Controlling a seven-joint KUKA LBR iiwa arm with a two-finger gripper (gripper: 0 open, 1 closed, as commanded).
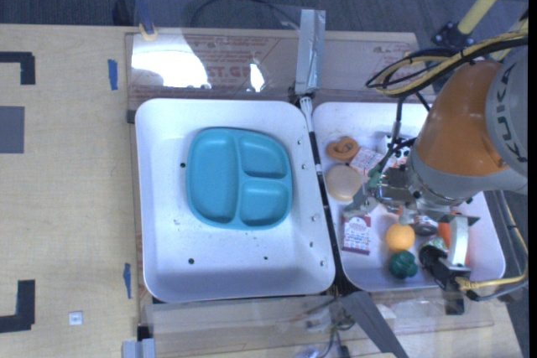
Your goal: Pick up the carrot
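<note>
The carrot [458, 236], a slim orange-red stick, lies near the right wall of the right bin [491, 264], partly under the arm. My gripper [422, 220] hangs low over the bin's middle. It is just left of the carrot and right above an orange ball [400, 237]. The orange wrist band and grey body hide much of the gripper, and nothing is seen held in it.
The right bin also holds a brown pretzel [341, 148], a beige bun [342, 181], a red-and-white packet [357, 235] and a green item [404, 264]. A blue divided plate [238, 177] sits in the left bin [159, 247]. Cables trail at the back right.
</note>
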